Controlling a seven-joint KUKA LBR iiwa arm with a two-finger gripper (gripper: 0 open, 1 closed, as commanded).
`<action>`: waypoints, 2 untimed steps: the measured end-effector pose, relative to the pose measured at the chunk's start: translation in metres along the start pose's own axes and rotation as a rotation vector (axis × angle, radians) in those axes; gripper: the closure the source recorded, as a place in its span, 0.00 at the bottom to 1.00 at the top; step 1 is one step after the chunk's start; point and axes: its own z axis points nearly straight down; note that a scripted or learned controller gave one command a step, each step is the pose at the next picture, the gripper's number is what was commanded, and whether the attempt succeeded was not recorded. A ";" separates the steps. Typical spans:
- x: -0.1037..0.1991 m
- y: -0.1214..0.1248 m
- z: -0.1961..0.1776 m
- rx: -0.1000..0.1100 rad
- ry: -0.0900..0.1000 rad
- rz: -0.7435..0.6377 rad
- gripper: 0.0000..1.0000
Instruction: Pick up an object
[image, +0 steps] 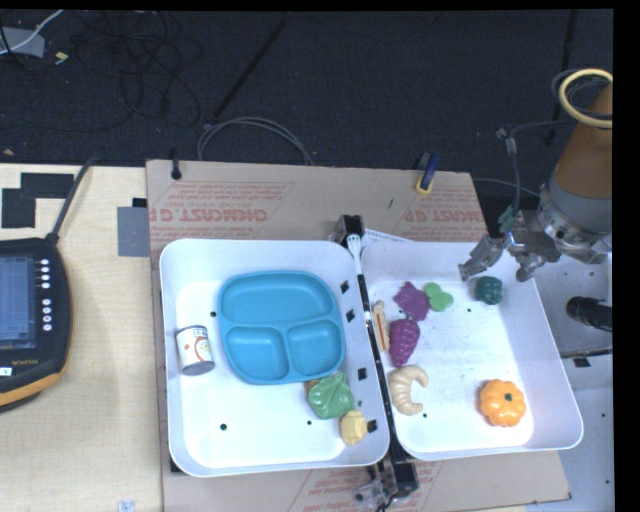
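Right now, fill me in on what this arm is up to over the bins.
The KUKA arm reaches in from the right, its claw open over the far edge of the right bin, just above a small dark green toy. Nothing is held yet. That bin also holds an orange pumpkin, purple grapes and a croissant. The left bin holds a blue divided plate and a small can.

Arm (585, 150): orange-tan band, rounded, with pale yellow ring at top edge. Grey cylindrical section below band. Wrist block metallic grey, angular, with dark fittings. Thin dark cable runs down beside wrist. Gripper (508, 258): two grey metal fingers (480, 262), dark blunt tips.
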 end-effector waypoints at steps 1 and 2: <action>0.020 0.036 0.081 0.005 0.002 -0.002 0.00; 0.033 0.036 0.153 -0.001 -0.002 -0.001 0.00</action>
